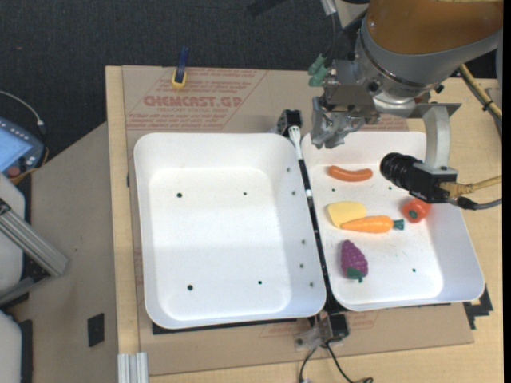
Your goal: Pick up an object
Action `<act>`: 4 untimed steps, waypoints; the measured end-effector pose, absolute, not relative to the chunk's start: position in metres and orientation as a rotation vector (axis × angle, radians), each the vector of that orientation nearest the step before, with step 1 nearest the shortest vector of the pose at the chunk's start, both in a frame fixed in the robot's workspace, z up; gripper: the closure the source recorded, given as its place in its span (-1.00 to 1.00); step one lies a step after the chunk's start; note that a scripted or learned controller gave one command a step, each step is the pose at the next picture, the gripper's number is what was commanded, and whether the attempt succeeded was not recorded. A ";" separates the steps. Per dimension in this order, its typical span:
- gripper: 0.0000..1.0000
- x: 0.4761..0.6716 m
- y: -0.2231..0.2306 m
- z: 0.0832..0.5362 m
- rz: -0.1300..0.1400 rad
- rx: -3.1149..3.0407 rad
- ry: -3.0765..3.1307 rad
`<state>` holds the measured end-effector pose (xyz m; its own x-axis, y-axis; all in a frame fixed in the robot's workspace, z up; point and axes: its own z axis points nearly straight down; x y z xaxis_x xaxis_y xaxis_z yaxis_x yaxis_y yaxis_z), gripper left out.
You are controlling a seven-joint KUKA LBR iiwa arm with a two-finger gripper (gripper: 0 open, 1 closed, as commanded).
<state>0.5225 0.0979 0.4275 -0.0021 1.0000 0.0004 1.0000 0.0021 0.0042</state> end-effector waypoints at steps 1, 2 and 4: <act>1.00 0.516 0.149 0.491 0.012 2.213 2.224; 1.00 0.536 0.216 0.402 -0.015 2.218 2.233; 1.00 0.526 0.225 0.531 0.007 2.216 2.223</act>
